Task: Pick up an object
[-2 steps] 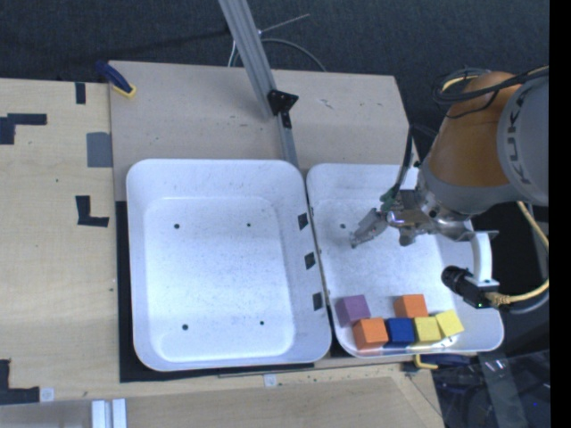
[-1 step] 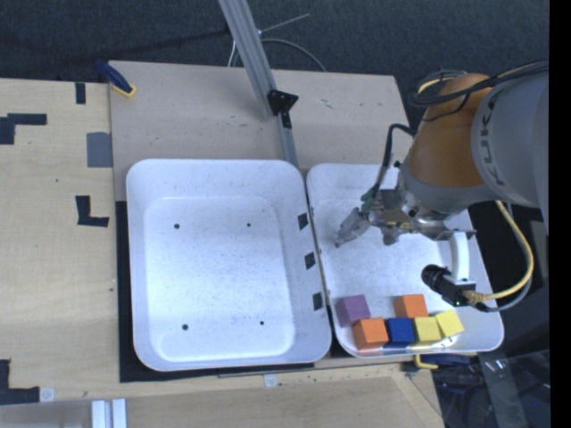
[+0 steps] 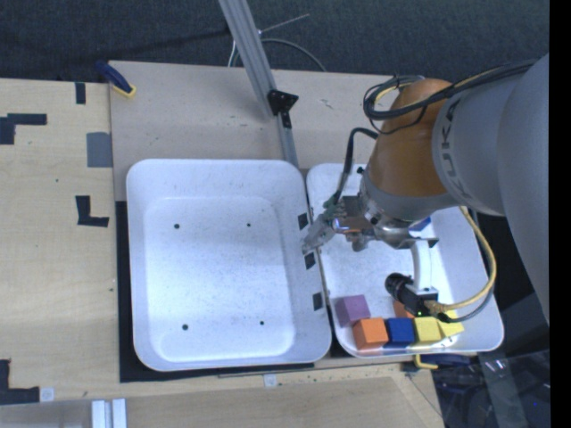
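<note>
Hanging over the right bin [image 3: 477,328], the arm [image 3: 419,150] keeps its gripper [image 3: 332,226] near that bin's left wall, well apart from the blocks. Whether the gripper is open or closed, I cannot tell. Purple block [image 3: 351,308], orange block [image 3: 370,332], blue block [image 3: 401,330] and yellow block [image 3: 431,329] crowd the bin's near corner, likely awkward to reach.

Right bin [image 3: 477,324]: far half hidden under arm [image 3: 446,141]. Gripper [image 3: 343,226]: fingers indistinct. Yellow block [image 3: 431,329] by the near rim: partly masked by cable.
</note>
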Robot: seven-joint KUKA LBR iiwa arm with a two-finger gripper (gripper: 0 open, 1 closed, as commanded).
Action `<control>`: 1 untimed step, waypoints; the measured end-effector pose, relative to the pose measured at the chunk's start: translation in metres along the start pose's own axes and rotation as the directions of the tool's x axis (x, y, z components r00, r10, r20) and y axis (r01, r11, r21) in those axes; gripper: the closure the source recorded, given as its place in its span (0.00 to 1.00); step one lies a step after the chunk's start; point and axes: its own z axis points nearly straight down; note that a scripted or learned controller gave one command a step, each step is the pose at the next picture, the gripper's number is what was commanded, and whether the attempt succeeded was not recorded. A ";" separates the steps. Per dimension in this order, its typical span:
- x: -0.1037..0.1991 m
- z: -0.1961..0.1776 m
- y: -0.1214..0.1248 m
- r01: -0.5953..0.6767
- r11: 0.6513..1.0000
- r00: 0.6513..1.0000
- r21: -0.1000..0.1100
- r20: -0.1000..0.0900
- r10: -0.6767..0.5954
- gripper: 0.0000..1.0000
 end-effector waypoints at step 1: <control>-0.017 0.000 0.037 -0.005 1.000 1.000 -0.004 0.003 0.005 0.00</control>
